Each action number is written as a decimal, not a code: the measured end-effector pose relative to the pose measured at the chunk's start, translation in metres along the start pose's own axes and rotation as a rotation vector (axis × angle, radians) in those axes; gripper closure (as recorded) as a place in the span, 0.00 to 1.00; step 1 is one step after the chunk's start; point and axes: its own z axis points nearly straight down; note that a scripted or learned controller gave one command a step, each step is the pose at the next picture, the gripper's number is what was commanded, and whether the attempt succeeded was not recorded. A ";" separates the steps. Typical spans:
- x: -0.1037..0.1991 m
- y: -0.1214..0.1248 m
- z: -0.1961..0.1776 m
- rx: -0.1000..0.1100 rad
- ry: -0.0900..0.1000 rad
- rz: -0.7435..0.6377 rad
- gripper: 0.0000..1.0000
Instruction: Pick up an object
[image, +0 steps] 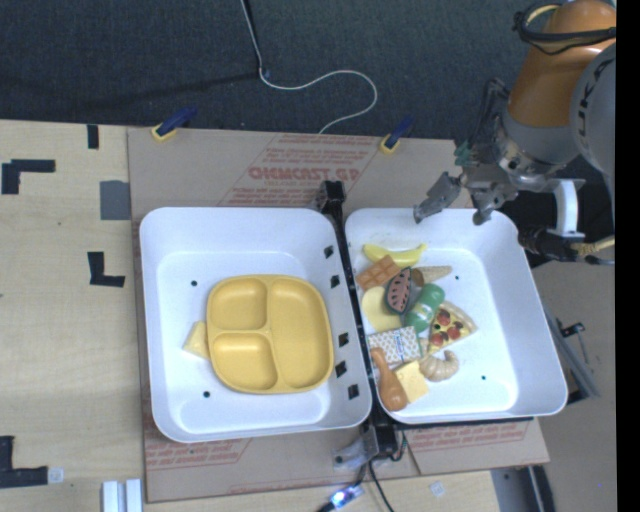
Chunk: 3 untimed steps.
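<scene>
**Jaws spread and empty above the far rim of the right bin**

The jaws (459, 204) hang over the far edge of the right bin (520, 300), their two fingers spread wide with nothing between them. The grey arm with its orange band (560, 60) reaches in from the right.

The things to pick lie heaped in the left part of the right bin, near and left of the jaws and apart from them. A yellow banana (393, 253) lies at the far end of the heap. Just nearer are a watermelon slice (399, 290) and a green piece (426, 303), touching each other. A pizza slice (452, 324) sits to their right, and a pretzel-like piece (440, 366) lies nearer still. A cheese wedge (411, 381) rests at the near end.

The left bin (170, 300) holds a yellow divided plate (270, 333) lying flat, with a pale yellow wedge (195, 340) tucked at its left edge. Both bins sit side by side on the worktop (60, 300).
</scene>
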 end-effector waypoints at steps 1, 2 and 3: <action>0.000 0.002 -0.008 -0.013 -0.002 -0.003 0.00; 0.003 0.001 0.057 -0.007 -0.002 -0.003 0.00; -0.002 -0.001 0.103 -0.008 -0.003 -0.002 0.00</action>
